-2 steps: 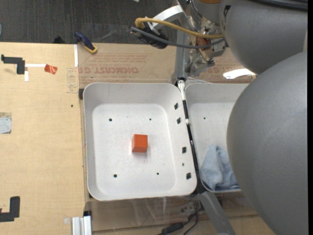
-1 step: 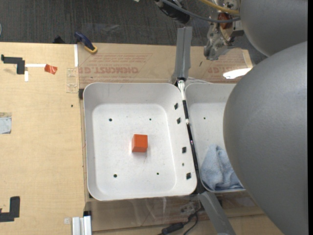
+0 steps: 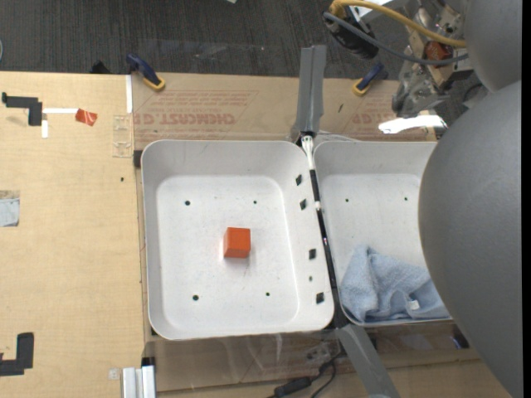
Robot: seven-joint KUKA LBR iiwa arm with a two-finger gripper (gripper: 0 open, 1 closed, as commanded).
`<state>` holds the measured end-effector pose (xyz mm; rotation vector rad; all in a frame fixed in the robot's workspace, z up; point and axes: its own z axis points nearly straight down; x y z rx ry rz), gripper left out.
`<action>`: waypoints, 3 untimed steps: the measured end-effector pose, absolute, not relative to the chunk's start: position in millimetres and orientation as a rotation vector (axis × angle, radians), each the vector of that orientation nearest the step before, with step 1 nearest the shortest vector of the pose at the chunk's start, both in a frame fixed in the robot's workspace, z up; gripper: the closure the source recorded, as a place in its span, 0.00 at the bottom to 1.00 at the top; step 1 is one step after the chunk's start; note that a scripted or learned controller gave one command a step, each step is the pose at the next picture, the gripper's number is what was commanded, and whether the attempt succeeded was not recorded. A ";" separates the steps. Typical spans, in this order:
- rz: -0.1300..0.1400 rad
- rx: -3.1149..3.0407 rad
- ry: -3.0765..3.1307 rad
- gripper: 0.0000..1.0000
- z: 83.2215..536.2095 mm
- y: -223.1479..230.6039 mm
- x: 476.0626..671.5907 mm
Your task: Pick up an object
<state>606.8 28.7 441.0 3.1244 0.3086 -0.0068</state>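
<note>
The pincer sits in a tangle of cables beyond the far right corner of the left bin, and I cannot tell how wide it stands or whether it has hold of anything. The orange block lies near the middle of that bin's floor, well apart from the pincer. Just right of the left bin, the right bin holds a crumpled blue cloth, partly under the grey arm

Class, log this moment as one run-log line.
orange block: left bin | blue cloth: right bin | arm: over right bin
</note>
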 end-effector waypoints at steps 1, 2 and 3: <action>-0.009 3.123 0.318 1.00 368.8 -10.0 510.2; -0.009 3.124 0.317 1.00 346.3 -49.2 545.8; -0.009 3.094 0.535 1.00 320.0 -11.1 602.2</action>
